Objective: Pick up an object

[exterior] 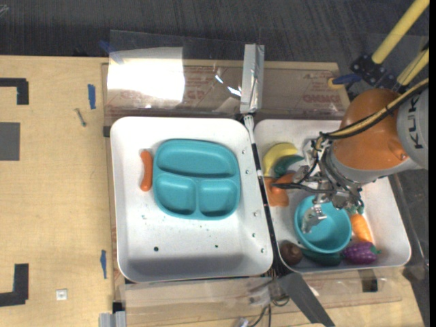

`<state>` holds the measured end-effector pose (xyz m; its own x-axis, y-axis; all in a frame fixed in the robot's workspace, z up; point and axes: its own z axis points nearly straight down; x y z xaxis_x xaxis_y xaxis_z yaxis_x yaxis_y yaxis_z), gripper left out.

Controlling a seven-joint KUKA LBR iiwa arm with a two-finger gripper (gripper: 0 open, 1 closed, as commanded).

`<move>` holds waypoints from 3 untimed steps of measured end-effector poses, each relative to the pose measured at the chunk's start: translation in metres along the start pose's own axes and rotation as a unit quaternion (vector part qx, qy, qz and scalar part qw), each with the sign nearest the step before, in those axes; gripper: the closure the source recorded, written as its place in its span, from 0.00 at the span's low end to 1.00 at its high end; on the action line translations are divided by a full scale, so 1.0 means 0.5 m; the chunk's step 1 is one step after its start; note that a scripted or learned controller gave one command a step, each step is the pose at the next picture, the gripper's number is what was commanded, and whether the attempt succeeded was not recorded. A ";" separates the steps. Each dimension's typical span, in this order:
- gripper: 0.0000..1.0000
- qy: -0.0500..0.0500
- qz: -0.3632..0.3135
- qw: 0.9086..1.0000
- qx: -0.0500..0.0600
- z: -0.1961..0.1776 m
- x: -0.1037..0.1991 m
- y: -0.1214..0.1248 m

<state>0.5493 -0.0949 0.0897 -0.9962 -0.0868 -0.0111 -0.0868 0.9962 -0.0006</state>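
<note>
Camera view first, reading left to right: the left bin (129, 251) holds a teal divided tray (197, 177) with an orange sausage-shaped toy (146, 169) just beside it. Over in the right bin (398, 247), my tool (319, 213) hangs over the teal bowl (325, 234); I cannot tell whether it's parted or closed. Toys crowd that bowl: yellow piece (283, 157), carrot (362, 229), purple grapes (361, 253). I reckon it could clip the rim and tip the bowl.
</note>
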 end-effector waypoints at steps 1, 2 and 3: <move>0.00 0.000 0.000 1.000 0.000 0.000 0.000 0.000; 0.00 0.003 0.051 0.999 0.000 -0.009 -0.001 -0.035; 0.00 0.000 0.070 0.998 0.001 0.000 -0.017 -0.019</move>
<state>0.5586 -0.1036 0.0896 -0.9985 0.0535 -0.0107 0.0535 0.9986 -0.0014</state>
